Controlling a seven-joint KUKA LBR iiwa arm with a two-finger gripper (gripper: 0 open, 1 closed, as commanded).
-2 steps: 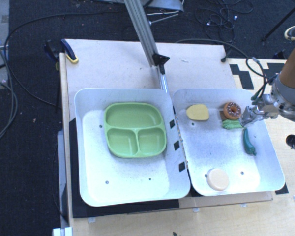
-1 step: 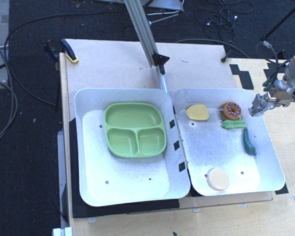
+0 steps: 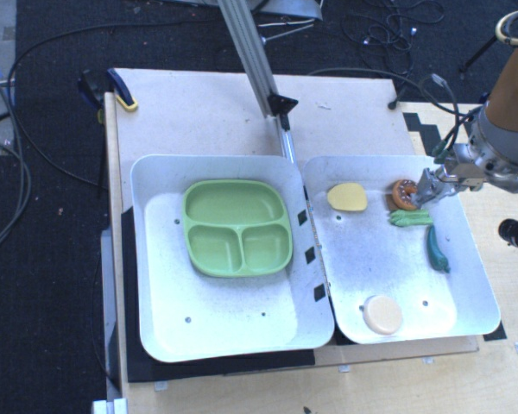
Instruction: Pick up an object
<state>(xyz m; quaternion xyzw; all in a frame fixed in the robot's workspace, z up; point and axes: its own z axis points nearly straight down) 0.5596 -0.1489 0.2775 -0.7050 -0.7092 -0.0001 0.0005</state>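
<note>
Nothing lifted yet, judging by how things lie: every object resting flat on the floor of the right bin [image 3: 466, 257]. Hand [image 3: 428, 188] low at that bin's far right edge, tip just beside or touching the small orange-brown ring-shaped toy [image 3: 404, 194], likely a doughnut. Too small and blurred to tell whether spread or pressed together; nothing visibly pinched. Left to do, by this reading: closing on a piece, then raising it clear.

Just below the ring, a flat pale-green leafy piece [image 3: 412, 218]; beside that, a darker teal curved pod-like piece [image 3: 437, 250], slim and smooth. Further left, a yellow rounded lump [image 3: 347, 197], matt, soft-edged. Near the front rim, a cream disc [image 3: 383, 314], thick and rounded like a bun.

In the left bin [image 3: 155, 317], a light-green three-compartment plastic plate [image 3: 238, 228], glossy, with rounded corners. Both bins shallow, white, faintly scuffed, set on a pale table [image 3: 198, 110].
</note>
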